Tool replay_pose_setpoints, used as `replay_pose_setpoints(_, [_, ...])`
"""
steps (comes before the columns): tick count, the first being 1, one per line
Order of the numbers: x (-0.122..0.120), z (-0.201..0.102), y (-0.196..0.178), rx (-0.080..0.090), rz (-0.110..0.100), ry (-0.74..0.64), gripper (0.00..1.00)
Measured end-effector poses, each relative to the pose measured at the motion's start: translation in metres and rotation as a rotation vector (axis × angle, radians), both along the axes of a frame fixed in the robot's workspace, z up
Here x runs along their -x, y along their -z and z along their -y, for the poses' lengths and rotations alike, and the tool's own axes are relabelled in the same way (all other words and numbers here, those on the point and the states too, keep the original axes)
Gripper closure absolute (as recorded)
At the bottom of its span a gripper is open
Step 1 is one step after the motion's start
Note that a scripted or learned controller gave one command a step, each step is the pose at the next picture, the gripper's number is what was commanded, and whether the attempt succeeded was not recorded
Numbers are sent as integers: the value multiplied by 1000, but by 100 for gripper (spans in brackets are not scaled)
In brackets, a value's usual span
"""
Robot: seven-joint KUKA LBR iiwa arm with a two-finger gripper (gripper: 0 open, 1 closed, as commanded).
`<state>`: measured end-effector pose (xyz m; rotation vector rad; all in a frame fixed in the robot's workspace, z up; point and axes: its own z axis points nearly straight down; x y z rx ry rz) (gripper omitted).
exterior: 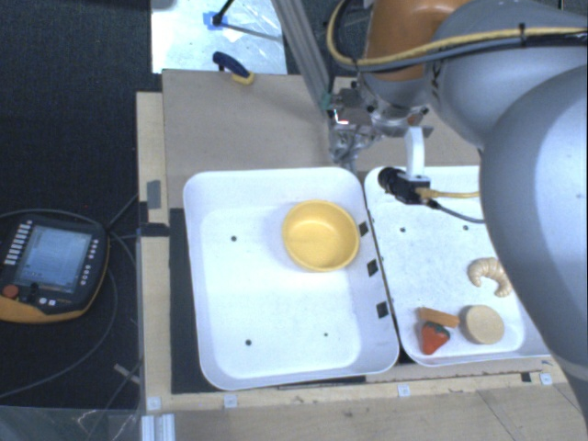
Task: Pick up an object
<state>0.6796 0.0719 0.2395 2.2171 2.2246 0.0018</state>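
Four loose items logged across two white bins on the bench. Left bin (220, 338): one yellow bowl (320, 235), upright, toward the far right corner. Right bin (404, 265): one croissant (490, 275), one tan disc (481, 324), one orange-red piece (434, 333), all grouped at the near end. My gripper (347, 147) hangs above the far rim between the bins; whether it is apart or together, I cannot tell. Nearest candidate: the bowl, just nearer the camera and slightly left.

Open floor around yellow bowl (320, 235)
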Motion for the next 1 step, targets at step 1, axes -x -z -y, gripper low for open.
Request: replay_pose_setpoints(1, [0, 2, 0, 0, -1, 3, 0])
